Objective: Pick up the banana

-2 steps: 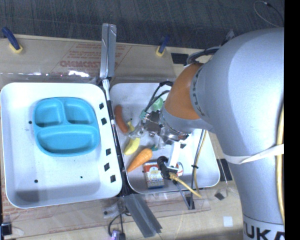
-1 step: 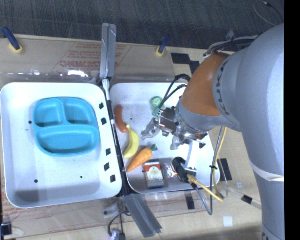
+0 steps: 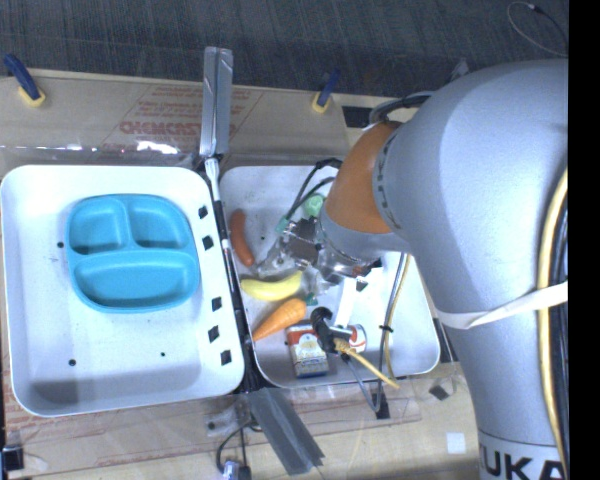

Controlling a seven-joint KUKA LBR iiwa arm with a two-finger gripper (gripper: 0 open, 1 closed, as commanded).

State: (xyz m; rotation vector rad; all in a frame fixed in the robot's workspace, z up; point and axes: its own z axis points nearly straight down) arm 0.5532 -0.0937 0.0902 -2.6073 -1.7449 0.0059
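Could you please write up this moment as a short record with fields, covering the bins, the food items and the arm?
left bin: holds a blue divided plate
right bin: holds banana, carrot, sausage, small carton
banana: lying flat, between sausage and carrot
arm: reaching in over the right bin
gripper: just above the banana; grasp cannot be judged

My arm (image 3: 490,228) reaches in from the right, its thick grey link filling that side. The orange band (image 3: 355,193) sits above the wrist, which bends down toward the left. The gripper (image 3: 295,258) hangs low, cables trailing around it.
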